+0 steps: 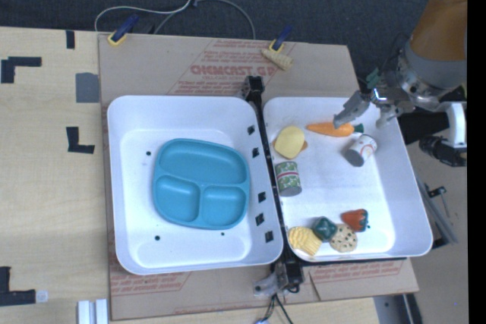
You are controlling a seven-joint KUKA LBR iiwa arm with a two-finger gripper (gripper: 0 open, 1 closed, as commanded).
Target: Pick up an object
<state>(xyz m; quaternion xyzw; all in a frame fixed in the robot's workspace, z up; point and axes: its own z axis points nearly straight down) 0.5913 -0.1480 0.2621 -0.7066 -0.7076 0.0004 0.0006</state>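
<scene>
Approach step: I am hovering my gripper (364,106) just above the carrot (332,130).
Grip state: I cannot tell; descending squarely onto it is pending.

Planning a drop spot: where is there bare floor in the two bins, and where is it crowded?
Right bin: bare floor in the middle, between the can, the grey cup and the strawberry. It is crowded along its near edge by the corn and cookie, and by the carrot under the gripper. Left bin: margins around the blue tray.
</scene>
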